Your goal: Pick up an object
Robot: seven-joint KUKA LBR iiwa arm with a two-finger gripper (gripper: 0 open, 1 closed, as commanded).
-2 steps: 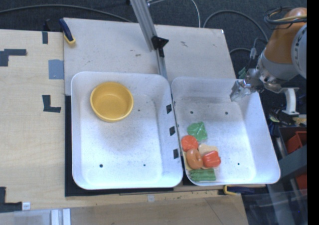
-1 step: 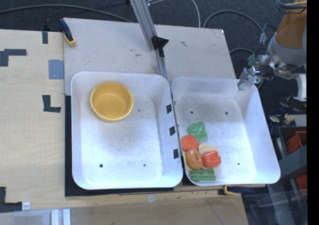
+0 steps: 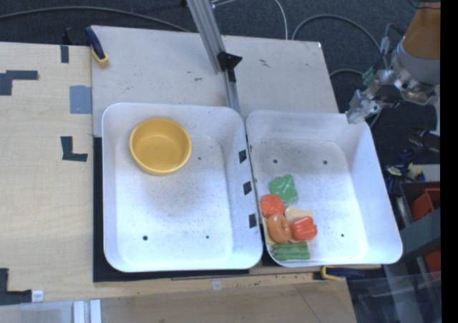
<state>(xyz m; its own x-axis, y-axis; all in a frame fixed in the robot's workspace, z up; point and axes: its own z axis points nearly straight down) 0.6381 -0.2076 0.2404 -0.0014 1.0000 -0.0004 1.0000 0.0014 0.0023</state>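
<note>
The camera view looks down at a slant on two shallow white bins set side by side on the bench. The left bin sits at centre-left of the frame and holds a yellow bowl in its upper left part, upright and well apart from the bin's other walls. The right bin fills the centre-right of the frame. Against its lower left wall lies a tight cluster of small toy foods: a green piece at the top, an orange-red round piece just below it, an orange curved piece touching a red piece, and a green flat piece at the bottom by the bin's near rim.

The arm enters at the upper right of the frame, its orange band near the edge. The gripper hangs just above the right bin's upper right corner, well apart from the cluster; whether it is open or closed cannot be told, and nothing is seen in it.
</note>
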